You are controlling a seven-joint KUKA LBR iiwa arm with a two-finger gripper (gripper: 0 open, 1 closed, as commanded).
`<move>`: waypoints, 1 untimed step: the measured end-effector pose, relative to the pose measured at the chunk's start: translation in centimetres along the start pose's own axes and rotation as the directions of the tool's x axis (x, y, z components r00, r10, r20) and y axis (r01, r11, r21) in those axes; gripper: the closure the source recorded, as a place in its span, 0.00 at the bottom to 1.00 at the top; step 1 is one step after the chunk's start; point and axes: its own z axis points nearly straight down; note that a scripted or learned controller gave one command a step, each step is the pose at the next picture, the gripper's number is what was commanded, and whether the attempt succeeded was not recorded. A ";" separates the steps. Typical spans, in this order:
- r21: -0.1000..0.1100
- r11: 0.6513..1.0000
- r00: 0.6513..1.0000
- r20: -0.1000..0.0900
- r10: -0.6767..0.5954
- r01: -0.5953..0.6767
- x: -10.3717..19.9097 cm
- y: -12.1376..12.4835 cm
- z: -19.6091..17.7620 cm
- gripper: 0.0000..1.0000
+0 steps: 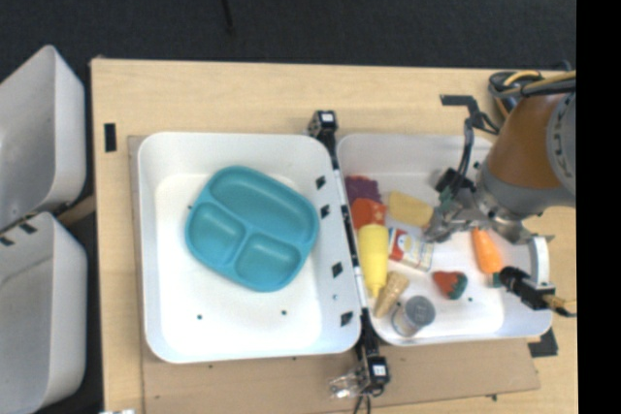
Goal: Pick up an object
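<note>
Objects crowd one bin; one plate.

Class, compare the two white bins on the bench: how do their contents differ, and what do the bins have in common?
The left bin holds one large item, a teal divided plate lying flat; the right bin holds many small items, among them a yellow bottle, an orange carrot-like piece and a grey round lid. The gripper reaches into the right bin, not the left bin. Both are shallow, white and side by side.
</note>
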 end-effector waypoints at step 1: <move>0.008 1.000 1.000 0.000 -0.010 0.010 -0.2 0.2 -6.4 1.00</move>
